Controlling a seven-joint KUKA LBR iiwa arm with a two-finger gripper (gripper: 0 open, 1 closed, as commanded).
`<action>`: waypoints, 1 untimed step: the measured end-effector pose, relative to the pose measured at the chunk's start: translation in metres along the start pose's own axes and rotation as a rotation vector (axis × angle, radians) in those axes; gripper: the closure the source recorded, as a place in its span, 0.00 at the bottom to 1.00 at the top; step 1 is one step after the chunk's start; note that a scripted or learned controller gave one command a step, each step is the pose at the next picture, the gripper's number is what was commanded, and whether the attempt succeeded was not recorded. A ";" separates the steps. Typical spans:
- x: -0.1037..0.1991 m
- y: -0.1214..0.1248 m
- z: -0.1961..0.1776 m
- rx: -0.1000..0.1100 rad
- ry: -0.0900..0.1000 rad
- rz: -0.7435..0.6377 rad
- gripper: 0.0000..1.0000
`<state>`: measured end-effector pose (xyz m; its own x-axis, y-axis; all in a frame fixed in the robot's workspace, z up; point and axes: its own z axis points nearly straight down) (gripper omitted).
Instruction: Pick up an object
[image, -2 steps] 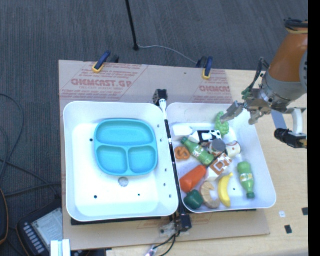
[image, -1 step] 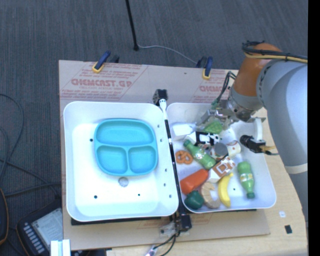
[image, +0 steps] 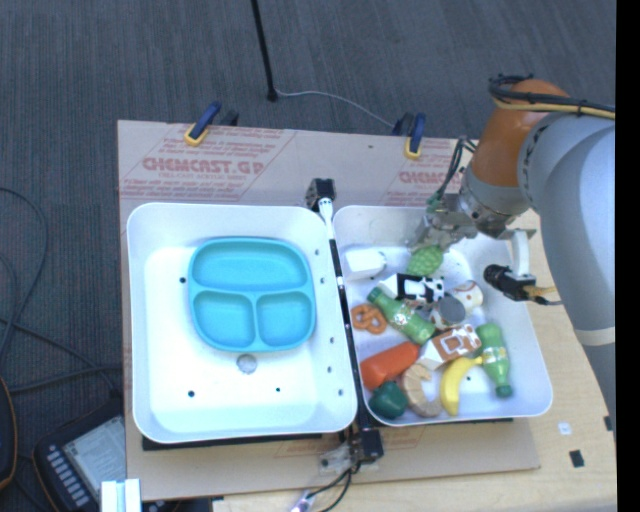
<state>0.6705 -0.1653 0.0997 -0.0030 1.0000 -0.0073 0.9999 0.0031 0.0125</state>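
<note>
My gripper (image: 436, 222) is low over the far part of the right bin (image: 535, 385). How wide it stands I cannot tell, and I cannot see any thing held in it. Just under the gripper, maybe touching it, is a green bumpy fruit (image: 425, 260); if there is contact I cannot say. A little nearer to the camera lies a black and white cow toy (image: 421, 288), and to the left of my gripper is a white piece (image: 365, 263). Further from me are a green bottle (image: 402, 312), a pretzel (image: 368, 318), a carrot (image: 390, 364) and a banana (image: 455, 383), all close together. Another green bottle (image: 494, 358) lies near the right wall. Well apart to my left, in the left bin (image: 150, 390), rests a blue divided tray (image: 252, 293). Both bins stand on the counter (image: 560, 440).
</note>
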 end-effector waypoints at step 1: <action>0.054 -0.061 -0.087 0.011 0.007 0.001 1.00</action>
